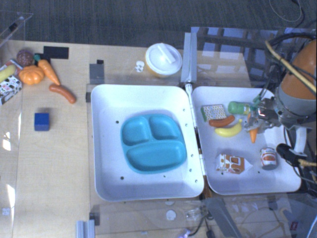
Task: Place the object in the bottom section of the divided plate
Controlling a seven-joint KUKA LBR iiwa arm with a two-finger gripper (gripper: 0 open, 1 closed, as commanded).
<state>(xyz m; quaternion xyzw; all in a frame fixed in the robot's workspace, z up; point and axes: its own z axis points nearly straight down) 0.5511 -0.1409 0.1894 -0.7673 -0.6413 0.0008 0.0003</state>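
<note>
Two white bins sit side by side on a wooden bench. One blue divided plate [153, 144] lies in the left bin [106, 133]; it has three parts. The right bin [285, 180] holds six toys: a toy carrot [253, 134], banana [228, 130], sausage [222, 121], green bottle [238, 107], small can [268, 158] and little carton [231, 163]. The gripper [257, 117] hangs just over the carrot's top end. I cannot tell if its jaws are apart or if they hold the carrot. More toys lie on the bench at far left, some cut off by the edge.
</note>
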